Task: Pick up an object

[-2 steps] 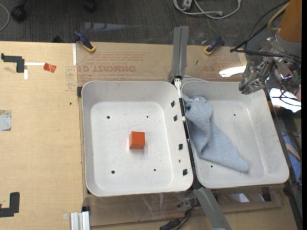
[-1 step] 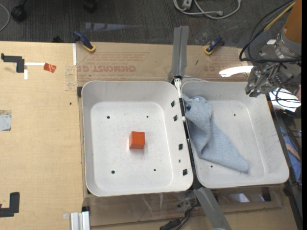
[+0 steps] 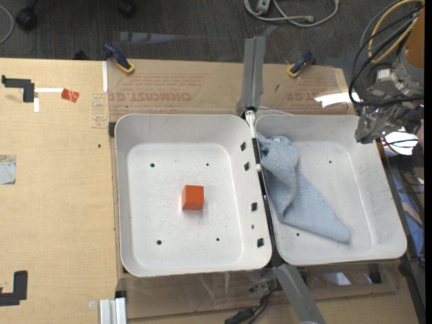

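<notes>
the arm [image 3: 412,52] sits at the right edge of the bench [image 3: 54,181], its gripper [image 3: 370,128] hanging over the far right corner of the right bin [image 3: 378,235]. whether the jaws are open or closed i cannot tell; they read as a dark blur against the rim, and nothing shows between them.

two things are on offer. an orange block [image 3: 193,198] rests flat near the middle of the left bin [image 3: 135,248], well apart from every wall. a blue cloth [image 3: 297,194] lies crumpled in the right bin, bunched against the left wall by the divider and trailing toward the near right corner.

the step in hand looks like the approach, with no pick begun. the block is likely the cleaner target: rigid, square-sided, with open floor all round it. to take it well, carry the gripper across the divider high enough to clear the rims, centre it over the block, line the jaws with a pair of opposite faces, then come straight down and close low on the sides.

the cloth is nearer. if it is chosen, aim for the tall bunched fold by the divider rather than the thin flat tail, where the jaws would probably scrape the floor and pinch nothing.
</notes>
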You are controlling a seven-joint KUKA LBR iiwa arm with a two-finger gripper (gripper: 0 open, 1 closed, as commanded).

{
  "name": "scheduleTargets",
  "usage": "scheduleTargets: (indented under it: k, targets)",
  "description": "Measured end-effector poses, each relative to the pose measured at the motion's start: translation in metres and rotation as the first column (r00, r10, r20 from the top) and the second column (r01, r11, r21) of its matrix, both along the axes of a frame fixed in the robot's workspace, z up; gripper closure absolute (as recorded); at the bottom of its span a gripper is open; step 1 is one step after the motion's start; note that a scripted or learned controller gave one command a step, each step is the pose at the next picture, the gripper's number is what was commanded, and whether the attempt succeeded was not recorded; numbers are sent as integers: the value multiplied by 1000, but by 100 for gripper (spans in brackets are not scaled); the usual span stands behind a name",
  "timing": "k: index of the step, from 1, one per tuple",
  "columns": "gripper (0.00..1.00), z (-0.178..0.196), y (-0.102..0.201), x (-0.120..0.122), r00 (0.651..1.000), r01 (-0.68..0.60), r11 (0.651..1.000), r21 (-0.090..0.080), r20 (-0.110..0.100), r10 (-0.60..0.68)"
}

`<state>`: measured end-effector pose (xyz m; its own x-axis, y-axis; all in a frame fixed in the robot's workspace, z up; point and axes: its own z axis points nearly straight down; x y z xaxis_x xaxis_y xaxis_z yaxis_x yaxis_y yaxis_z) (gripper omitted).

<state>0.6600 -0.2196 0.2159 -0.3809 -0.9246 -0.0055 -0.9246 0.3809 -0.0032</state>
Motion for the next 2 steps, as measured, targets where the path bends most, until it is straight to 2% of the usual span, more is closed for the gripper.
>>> scheduleTargets:
  k: [1, 2]
  targets:
    - [100, 160, 21, 0, 999, 37, 999, -1, 2, -37]
    - [100, 62, -1, -32, 977, -212, 977, 0, -3, 212]
